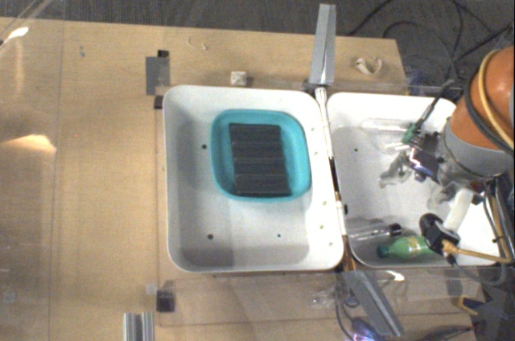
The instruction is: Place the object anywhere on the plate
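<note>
The teal plate lies in the left bin, with a dark ribbed insert on its middle. The right bin holds the candidates for the object: a green bottle-like object lying on its side near the near wall, and a clear item with a dark tip just beside it. Which one the program wants is not clear.

The arm comes in from the right and its gripper hangs over the middle of the right bin, away from the green object. Whether the claw is apart or together cannot be told, because the metal parts blur together.

The risk is probably a missed grasp. The green object lies close to the bin wall and touches its neighbour, so the claw may hit the wall or push both things. A round body can also roll away.
</note>
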Controlling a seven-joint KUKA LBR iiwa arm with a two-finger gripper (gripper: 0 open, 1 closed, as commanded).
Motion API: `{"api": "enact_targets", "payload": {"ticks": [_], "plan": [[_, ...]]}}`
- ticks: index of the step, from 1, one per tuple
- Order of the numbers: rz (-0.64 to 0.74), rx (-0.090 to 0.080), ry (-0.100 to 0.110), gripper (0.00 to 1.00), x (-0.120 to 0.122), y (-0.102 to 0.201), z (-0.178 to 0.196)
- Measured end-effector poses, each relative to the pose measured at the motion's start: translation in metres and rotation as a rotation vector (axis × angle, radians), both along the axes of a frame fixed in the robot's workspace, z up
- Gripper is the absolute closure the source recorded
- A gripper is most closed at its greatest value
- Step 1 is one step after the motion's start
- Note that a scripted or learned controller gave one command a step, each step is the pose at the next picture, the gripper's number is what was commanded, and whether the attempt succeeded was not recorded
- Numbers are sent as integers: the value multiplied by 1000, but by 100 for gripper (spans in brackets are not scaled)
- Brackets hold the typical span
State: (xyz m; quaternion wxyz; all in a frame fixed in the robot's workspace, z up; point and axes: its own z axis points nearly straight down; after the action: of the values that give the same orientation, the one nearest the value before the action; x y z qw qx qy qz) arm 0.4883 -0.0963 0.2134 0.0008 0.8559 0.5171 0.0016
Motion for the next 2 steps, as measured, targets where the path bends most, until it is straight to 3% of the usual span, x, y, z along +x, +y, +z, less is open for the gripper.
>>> {"api": "enact_targets", "payload": {"ticks": [2], "plan": [[0,0,0,0,0,0,0]]}}
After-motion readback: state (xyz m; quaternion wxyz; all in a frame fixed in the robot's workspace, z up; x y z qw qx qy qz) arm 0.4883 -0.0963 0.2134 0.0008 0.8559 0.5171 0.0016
